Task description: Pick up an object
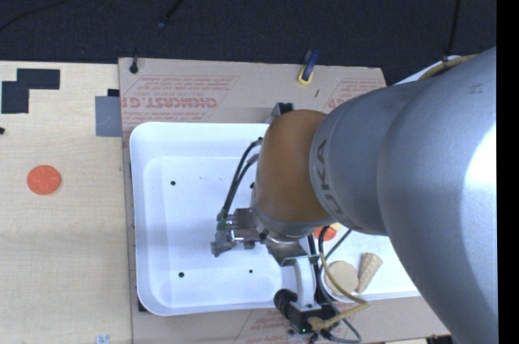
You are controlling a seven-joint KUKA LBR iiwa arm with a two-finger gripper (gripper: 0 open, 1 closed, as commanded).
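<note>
- Your end effector (220, 247) hangs low over the middle of the left bin (143, 212); you cannot tell whether it is clenched or released.
- A pale cone (370, 269) lies in the right bin (388, 284), just beside a cream disc (340, 277).
- An orange piece (328, 233) shows close against the arm.

Two white bins (150, 196) side by side. In them, one toy ice-cream cone (369, 269), one pale round disc (340, 277) and one orange-red piece (328, 233), mostly hidden.
</note>
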